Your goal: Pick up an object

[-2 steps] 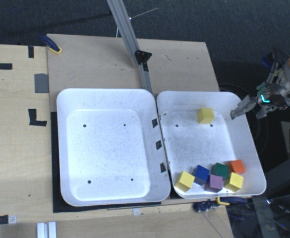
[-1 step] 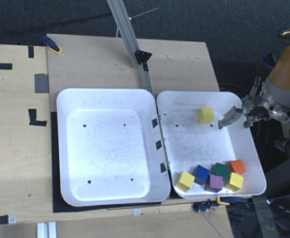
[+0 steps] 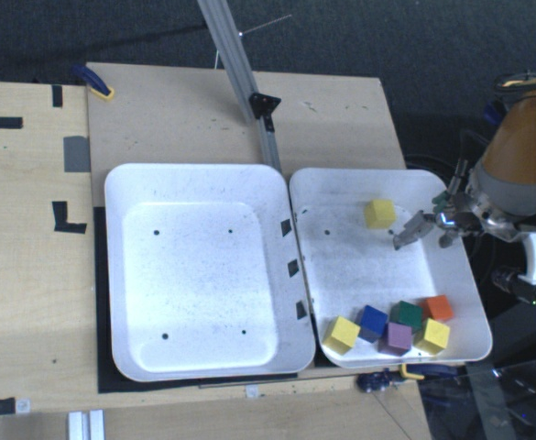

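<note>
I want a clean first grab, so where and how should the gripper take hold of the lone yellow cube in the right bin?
Probably from straight above, closing on two opposite flat side faces of the yellow cube. It sits alone on the right bin floor, apart from the walls and from the cluster of blocks at the near edge, so every side looks free. The gripper is just right of it.

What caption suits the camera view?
End effector over right bin beside yellow cube; six cubes clustered below.

- Two bins sit side by side on the desk (image 3: pixel 203 108): left bin (image 3: pixel 121 246), right bin (image 3: pixel 341 200).
- A lone block (image 3: pixel 379 214) lies toward the right bin's back.
- The tool (image 3: pixel 412 232) hangs just right of that block.
- A cluster of blocks (image 3: pixel 391 326) fills the right bin's front corner.
</note>
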Available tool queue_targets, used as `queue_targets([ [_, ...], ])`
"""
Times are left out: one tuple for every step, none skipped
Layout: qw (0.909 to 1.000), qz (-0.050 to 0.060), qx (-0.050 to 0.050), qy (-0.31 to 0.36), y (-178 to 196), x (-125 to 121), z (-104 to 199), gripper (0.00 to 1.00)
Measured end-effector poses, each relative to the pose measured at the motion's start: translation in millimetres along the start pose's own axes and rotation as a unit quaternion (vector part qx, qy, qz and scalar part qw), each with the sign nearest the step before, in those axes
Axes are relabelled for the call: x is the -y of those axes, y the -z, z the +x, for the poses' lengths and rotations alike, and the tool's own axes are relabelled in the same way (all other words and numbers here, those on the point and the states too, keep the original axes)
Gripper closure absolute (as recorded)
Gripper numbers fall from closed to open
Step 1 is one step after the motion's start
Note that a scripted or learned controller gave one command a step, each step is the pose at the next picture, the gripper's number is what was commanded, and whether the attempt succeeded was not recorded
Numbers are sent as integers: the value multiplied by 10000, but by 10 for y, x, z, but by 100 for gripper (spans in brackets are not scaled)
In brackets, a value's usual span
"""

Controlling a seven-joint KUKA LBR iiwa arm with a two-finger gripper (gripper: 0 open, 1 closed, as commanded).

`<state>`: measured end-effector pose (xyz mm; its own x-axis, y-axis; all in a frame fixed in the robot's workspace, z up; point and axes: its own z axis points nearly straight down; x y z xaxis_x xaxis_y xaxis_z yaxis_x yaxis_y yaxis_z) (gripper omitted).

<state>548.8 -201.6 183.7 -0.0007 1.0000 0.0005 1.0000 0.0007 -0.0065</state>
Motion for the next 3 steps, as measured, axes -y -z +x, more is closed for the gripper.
queue_targets([
  [10000, -1, -3, 1, -491, 96, 1, 0],
  [10000, -21, -1, 7, -363, 84, 5, 100],
  [10000, -50, 10, 6, 74, 23, 0, 100],
])
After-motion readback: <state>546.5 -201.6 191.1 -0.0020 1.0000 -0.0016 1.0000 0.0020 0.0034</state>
